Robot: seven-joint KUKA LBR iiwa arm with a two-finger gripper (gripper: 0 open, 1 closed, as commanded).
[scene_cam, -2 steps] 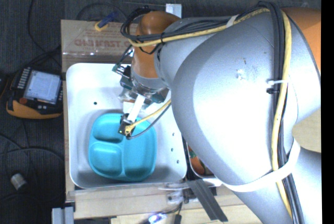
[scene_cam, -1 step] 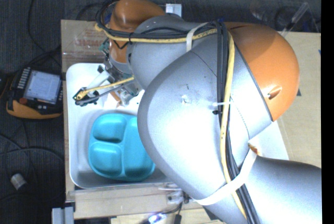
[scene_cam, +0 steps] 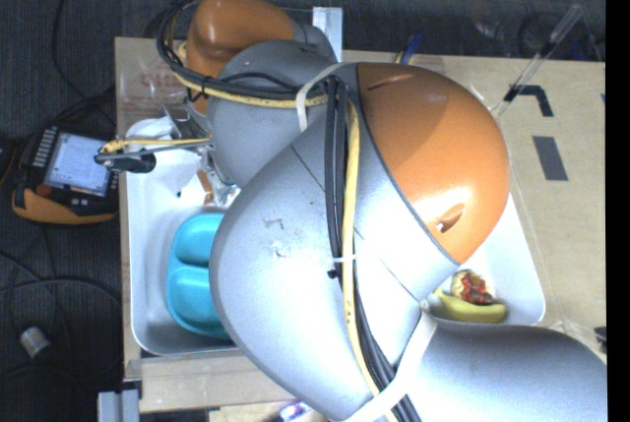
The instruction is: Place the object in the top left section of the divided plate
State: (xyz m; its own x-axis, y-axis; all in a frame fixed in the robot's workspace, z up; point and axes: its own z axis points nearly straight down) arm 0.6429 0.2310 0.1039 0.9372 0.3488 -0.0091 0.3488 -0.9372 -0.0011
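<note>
blue is the first bright thing on the left: the divided plate (scene_cam: 195,274) lies in the left white bin (scene_cam: 143,243), and two of its rounded sections show while the rest is under the big grey arm (scene_cam: 325,243). further left, off the bench, a small handset with a screen (scene_cam: 69,169) lies on the dark floor. above the plate, near the top of that bin, the end of the arm reaches down, and a thin yellow and black stick (scene_cam: 148,148) pokes out to the left from it. the gripper (scene_cam: 209,184) is about there, but it is mostly hidden and i cannot tell if it is holding anything or how its jaws stand. a small brown bit shows just under it, too small to name. moving right, the arm with its orange band (scene_cam: 433,164) covers most of the middle. in the right white bin (scene_cam: 527,307), down at the corner, lie a yellow banana-like toy (scene_cam: 472,310) and a small red thing (scene_cam: 474,286) touching it. i cannot tell which object is the one to place, so where it is stays unclear. my guess is that the arm is at the carrying or lowering step over the left bin. the next move needs the hand to be right over the plate's top left section, low and gentle, before it lets go.
</note>
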